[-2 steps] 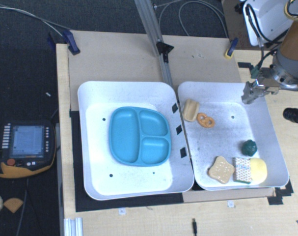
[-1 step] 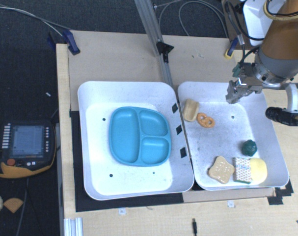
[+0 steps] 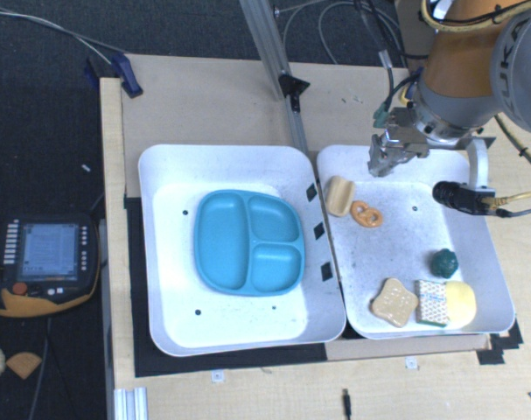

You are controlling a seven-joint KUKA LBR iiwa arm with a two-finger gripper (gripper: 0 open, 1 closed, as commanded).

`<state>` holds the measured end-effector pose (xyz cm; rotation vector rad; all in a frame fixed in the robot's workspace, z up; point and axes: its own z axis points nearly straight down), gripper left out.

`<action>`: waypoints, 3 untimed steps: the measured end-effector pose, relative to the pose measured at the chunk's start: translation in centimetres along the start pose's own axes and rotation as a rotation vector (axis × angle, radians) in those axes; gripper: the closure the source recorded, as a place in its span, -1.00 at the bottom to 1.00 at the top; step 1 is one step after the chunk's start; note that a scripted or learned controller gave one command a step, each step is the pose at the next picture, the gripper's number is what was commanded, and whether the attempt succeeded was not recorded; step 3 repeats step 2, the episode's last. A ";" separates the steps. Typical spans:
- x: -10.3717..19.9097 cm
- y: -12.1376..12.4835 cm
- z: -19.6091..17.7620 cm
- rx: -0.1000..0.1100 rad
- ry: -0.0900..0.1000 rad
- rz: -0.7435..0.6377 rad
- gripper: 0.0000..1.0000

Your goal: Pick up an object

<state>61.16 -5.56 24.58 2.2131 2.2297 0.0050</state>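
Observation:
My gripper (image 3: 383, 163) hangs over the far left part of the right bin (image 3: 475, 234), above and a little right of a tan roll-shaped piece (image 3: 338, 195) and a small orange pretzel (image 3: 366, 214). Nothing shows between its fingers. Nearer the front of that bin lie a tan cracker (image 3: 394, 302), a green-patterned white square (image 3: 433, 303), a pale yellow round piece (image 3: 459, 300) and a dark green ball (image 3: 444, 261).
The left bin (image 3: 160, 234) holds a blue divided plate (image 3: 249, 240). A metal post (image 3: 269, 33) rises behind the bins. A black cylinder (image 3: 462, 196) on a white bracket juts over the right bin's far right. A teach pendant (image 3: 45, 261) lies off the bench at the left.

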 end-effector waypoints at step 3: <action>11.7 -0.3 1.9 0.006 0.000 0.001 1.00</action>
